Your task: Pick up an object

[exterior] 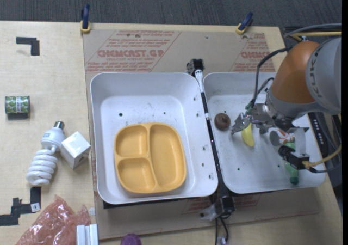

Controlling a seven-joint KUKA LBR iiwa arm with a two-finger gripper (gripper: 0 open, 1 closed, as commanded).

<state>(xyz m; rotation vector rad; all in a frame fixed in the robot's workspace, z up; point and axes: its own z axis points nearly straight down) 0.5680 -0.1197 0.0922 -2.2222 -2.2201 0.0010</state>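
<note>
While the arm hides part of the right bin (228,176), the gripper (243,124) clasps a yellow banana (248,136).

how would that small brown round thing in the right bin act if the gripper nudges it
The small brown ball-like object looks rounded, so it would probably roll across the right bin floor rather than slide. It sits near the wall between the bins, which may stop it. It seems small enough to be light and could slip from the gripper.

Banana (248,136): small, yellow, lying in right bin's middle. Brown ball (221,121): just left of it, near the bin's left wall.
</note>
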